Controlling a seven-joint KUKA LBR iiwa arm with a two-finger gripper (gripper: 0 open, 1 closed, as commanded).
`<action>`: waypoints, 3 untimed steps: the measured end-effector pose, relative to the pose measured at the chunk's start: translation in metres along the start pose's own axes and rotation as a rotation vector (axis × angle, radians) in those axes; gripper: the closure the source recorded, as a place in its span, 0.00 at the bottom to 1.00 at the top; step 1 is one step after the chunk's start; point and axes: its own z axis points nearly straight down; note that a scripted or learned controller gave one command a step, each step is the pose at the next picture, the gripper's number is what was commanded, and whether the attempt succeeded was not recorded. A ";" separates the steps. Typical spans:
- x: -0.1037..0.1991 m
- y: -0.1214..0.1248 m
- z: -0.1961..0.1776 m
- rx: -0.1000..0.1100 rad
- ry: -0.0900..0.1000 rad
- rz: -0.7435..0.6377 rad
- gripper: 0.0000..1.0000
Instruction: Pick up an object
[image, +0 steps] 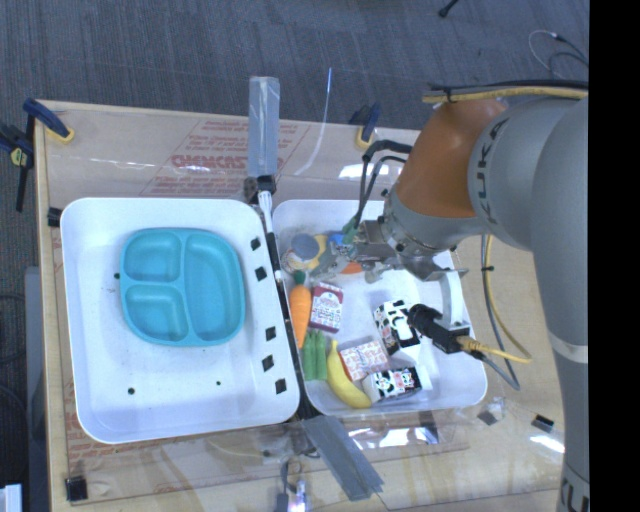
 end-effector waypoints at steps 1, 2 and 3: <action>-0.010 0.063 0.107 0.000 -0.001 0.113 0.00; -0.059 0.083 0.114 -0.003 0.000 0.067 0.00; -0.058 0.083 0.106 0.001 0.001 0.061 1.00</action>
